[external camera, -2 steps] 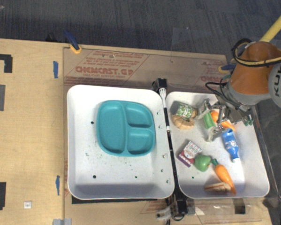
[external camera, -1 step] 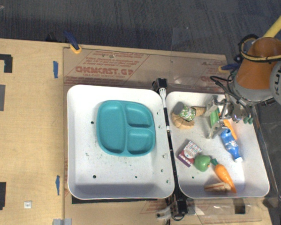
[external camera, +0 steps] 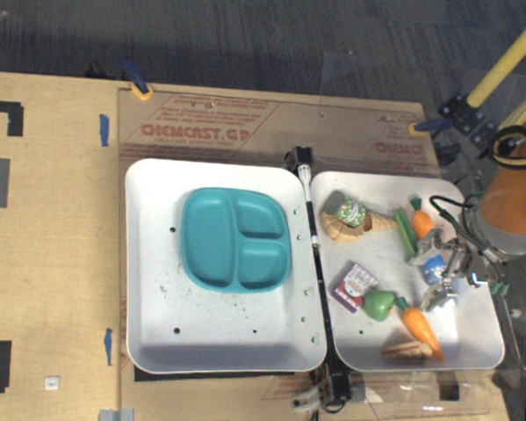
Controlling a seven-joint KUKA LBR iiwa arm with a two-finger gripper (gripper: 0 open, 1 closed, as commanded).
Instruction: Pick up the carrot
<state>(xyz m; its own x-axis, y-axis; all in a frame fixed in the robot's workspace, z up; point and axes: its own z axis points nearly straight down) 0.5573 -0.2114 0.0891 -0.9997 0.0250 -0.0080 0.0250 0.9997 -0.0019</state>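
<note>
1. The gripper hangs low over the right side of the right bin, coming in under the orange-banded arm. Whether it is clenched or released, I cannot tell: the metal parts blur together against a small blue object just beneath.
2. Nothing orange sits in the tool, so by my reading the pick-up is not yet done.
3. Here's the snag: two carrot-like things are in this bin. One carrot lies just below the gripper, toward the front edge, leaf end pointing up-left. A second carrot lies up near the back, beside a long green vegetable.
4. The nearer one looks the likelier target; the tool is just beside it, not touching as far as I can see.
5. Crowding it: a green pepper-like piece near its leaf end, and a tan bread-like piece right at its tip.
6. Further out, a pink packet and a tan-and-green food item sit toward the bin's left.
7. The left bin holds a teal divided plate, well apart from the action.
</note>
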